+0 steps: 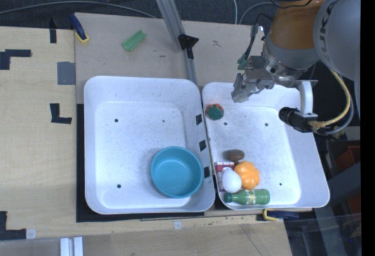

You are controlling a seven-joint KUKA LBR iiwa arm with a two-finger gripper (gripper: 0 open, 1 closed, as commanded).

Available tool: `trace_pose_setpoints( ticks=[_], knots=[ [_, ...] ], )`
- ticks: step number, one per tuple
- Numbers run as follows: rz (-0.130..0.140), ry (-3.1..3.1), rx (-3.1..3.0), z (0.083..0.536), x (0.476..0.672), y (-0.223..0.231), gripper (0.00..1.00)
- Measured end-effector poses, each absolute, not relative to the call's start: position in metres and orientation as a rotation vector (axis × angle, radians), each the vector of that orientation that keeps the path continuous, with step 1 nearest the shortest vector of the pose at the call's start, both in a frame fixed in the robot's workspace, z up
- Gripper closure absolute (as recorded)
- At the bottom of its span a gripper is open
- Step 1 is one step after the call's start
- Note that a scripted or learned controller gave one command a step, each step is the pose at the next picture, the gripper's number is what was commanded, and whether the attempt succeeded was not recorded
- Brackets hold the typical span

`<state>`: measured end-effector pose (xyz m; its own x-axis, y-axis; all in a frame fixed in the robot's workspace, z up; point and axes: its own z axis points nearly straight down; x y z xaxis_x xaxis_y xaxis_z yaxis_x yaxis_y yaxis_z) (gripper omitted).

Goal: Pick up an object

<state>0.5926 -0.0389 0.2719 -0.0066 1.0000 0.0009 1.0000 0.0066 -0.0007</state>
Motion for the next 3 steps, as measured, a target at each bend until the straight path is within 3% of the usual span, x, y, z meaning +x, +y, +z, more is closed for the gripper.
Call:
trace_pose_setpoints(
  ticks=[3],
  knots=[
    [0.002,-2.227,-2.213,0.226,0.636,0.101,1.00]
  ],
)
